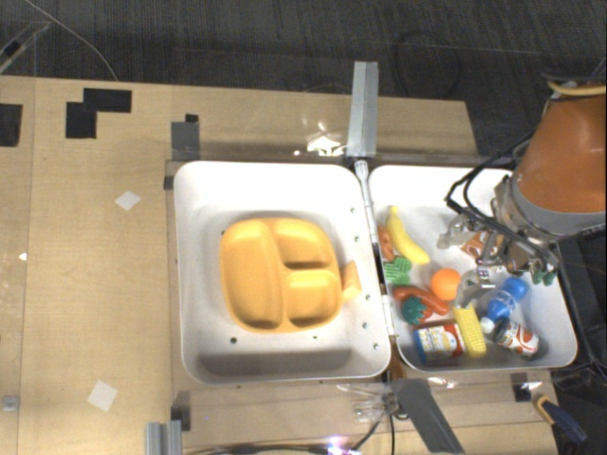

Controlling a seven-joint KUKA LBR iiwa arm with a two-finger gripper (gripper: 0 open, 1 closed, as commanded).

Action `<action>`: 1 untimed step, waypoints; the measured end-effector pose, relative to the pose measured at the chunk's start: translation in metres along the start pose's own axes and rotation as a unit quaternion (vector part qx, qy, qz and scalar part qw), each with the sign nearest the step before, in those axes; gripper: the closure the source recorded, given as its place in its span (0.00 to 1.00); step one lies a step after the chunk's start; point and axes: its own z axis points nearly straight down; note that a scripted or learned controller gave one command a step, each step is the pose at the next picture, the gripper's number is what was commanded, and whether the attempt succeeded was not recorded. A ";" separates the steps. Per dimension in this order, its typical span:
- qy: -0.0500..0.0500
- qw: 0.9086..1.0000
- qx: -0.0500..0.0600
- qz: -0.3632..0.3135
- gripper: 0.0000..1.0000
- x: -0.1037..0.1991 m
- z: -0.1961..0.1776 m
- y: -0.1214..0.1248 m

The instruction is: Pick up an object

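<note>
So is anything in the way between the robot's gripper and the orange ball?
Nothing visible sits between them. The gripper hangs over the right bin, just right of the orange ball. But toys crowd the ball: a banana above it, a blue bottle at its right and a corn cob below.

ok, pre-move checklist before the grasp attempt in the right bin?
1. Gripper over the right bin: ok, it sits above the toys.
2. Finger state: cannot tell, the wrist and cables hide it.
3. Anything held already: cannot tell.
4. Target isolated: not ok, orange ball, blue bottle and corn cob crowd together.
5. Banana has freer space around it: ok.
6. Left bin holds the yellow divided tray, away from the arm: ok.
</note>
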 end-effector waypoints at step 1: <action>0.003 0.998 0.000 0.065 0.00 0.024 0.105 -0.041</action>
